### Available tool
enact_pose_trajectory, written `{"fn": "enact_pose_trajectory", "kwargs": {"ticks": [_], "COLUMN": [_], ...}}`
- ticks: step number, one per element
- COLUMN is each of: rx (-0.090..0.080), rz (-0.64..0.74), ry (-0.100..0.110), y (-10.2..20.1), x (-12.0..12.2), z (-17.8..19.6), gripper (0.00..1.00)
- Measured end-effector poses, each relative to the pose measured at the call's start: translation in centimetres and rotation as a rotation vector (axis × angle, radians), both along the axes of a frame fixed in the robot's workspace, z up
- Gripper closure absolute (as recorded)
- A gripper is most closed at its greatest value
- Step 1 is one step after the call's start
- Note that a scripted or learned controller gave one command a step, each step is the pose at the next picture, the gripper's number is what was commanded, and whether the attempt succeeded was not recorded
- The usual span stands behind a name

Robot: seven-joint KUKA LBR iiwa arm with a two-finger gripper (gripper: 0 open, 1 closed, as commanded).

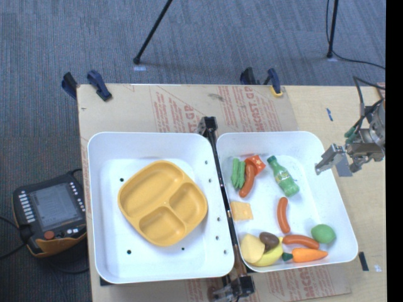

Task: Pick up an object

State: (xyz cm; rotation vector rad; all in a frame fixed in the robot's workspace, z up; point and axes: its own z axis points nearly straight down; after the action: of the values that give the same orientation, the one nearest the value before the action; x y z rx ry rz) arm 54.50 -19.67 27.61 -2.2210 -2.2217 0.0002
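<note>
Hovering at the right rim of the right bin (327, 140), the gripper (337, 162) is seen just beside the bin wall, with nothing between its parts; whether the jaws are apart or together cannot be told at this size.

The candidates for picking are all gathered in the right bin. A green toy bottle (284, 177) is laid on its side nearest the gripper. A red sausage (283, 214) lies near the middle, with a green lime (323, 234) and a carrot (305, 255) toward the near right corner. Green beans (237, 172) and a cheese slice (241, 211) are kept along the left wall. Because the pieces are spread loosely, most could be approached from above.

The left bin (101, 187) is occupied by a yellow divided plate (162, 202), judged a likely place for set-down. Both bins are carried on the cardboard-covered surface (164, 106).
</note>
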Motion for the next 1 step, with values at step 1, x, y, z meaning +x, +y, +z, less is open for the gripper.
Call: {"fn": "enact_pose_trajectory", "kwargs": {"ticks": [1], "rx": [0.004], "rz": [0.0], "ry": [0.007], "y": [3.44], "x": [-4.29], "z": [-12.57], "gripper": [0.0]}}
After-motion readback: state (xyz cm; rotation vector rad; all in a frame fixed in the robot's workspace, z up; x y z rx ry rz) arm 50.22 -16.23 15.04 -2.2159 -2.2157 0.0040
